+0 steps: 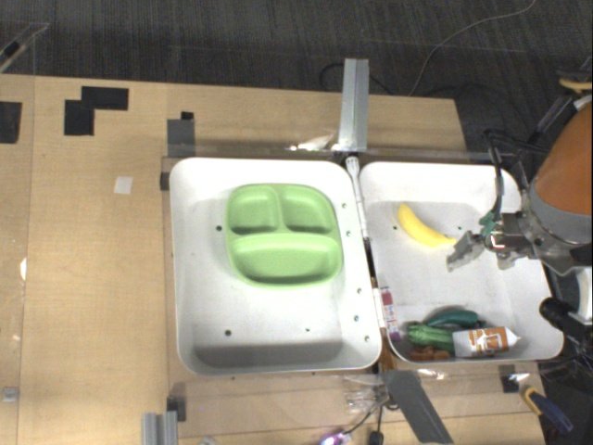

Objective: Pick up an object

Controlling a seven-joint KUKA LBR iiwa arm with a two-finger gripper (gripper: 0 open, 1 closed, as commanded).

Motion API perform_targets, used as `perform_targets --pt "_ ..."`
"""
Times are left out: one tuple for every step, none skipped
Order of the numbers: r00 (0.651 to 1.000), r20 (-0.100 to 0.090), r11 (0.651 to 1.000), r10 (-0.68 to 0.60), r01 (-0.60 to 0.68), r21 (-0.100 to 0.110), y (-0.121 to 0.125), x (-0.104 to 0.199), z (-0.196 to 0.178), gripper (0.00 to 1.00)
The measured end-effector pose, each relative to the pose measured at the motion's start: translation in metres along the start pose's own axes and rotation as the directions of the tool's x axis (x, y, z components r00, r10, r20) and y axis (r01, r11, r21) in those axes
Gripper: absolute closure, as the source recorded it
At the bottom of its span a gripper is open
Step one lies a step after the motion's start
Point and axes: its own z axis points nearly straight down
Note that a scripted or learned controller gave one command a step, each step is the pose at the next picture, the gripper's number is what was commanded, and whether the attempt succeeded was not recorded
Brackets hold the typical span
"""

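Left shallow white bin (195, 276): holds pale green three-compartment plastic tray (283, 233), lying flat near centre. Right shallow white bin (519, 295): yellow banana (422, 227) in upper left part; at near edge, dark green and orange clutter (443, 327), shapes hard to make out, beside small white bottle with orange label (484, 341) lying on side. Hand (468, 247) low over right bin, just right of banana; fingers too small and blurred, cannot tell spread. Arm cut off at right. Light wooden table (83, 276) around bins.
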Motion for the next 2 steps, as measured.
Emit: perform_targets --pt "0.992 -0.001 0.992 0.130 -0.130 0.001 0.072 0.022 0.081 0.00" --pt "0.946 -0.001 0.946 0.324 -0.324 -0.008 0.125 0.026 0.127 0.00"
